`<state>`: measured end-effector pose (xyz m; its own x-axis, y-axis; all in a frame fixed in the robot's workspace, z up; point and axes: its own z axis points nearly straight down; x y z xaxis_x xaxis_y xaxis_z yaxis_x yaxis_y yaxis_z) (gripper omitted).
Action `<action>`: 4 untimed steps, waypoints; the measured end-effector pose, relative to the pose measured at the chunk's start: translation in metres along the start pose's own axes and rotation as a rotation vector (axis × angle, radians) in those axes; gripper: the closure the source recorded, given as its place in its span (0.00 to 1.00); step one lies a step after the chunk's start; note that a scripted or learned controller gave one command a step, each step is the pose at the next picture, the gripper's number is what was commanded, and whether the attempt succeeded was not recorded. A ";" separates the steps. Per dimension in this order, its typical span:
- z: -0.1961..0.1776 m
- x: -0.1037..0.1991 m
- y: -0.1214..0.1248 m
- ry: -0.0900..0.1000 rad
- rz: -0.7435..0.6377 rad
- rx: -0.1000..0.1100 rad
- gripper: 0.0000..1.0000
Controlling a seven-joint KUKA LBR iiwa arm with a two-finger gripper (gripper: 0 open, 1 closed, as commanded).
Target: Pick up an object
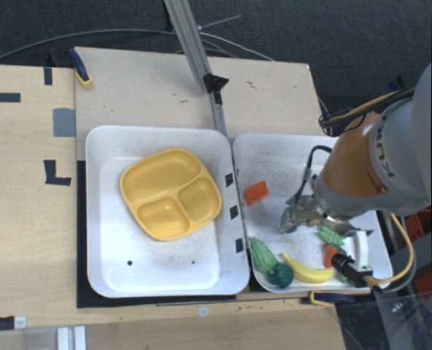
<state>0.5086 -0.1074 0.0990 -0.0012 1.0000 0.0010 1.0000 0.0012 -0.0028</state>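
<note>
Two white bins sit side by side on the worktop (165,86). The left bin (99,195) carries a yellow divided plate (171,193); the right bin (274,152) collects the candidates: an orange block (255,191), a green vegetable (262,254) touching a dark teal ball (280,274), a banana (309,270) and a small red piece (330,256), mostly crowded along the near wall. We note the claw (295,217) hangs low over bare floor between block and banana, nothing visibly between its tips; we cannot tell whether they are apart. We judge no object secured yet.
</note>
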 end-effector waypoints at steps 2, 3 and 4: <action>-0.105 -0.007 0.000 -0.002 0.000 -0.007 1.00; -0.110 -0.006 0.000 -0.001 0.000 -0.002 1.00; -0.102 0.045 0.005 0.001 -0.005 0.000 1.00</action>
<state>0.5142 -0.0621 0.2015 -0.0061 1.0000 0.0018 1.0000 0.0061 -0.0028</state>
